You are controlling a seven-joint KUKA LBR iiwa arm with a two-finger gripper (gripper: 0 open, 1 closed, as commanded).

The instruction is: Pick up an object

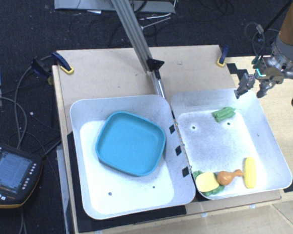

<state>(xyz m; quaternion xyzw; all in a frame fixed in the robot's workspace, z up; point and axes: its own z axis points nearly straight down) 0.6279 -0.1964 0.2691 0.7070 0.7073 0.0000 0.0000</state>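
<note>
Green pea pod (223, 114) in the right bin (270, 144) looks light and rubbery, so pinch mid-length; gripper (252, 87) hangs spread open, empty, near the bin's far corner.

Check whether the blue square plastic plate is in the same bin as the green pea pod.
No, the blue square plastic plate lies in the left bin.

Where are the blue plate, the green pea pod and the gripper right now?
blue plate (131, 142): camera view, middle of its dish.
green pea pod (223, 114): camera view, middle of the pod.
gripper (253, 89): camera view, midway between its two fingertips, fingers apart.
</note>
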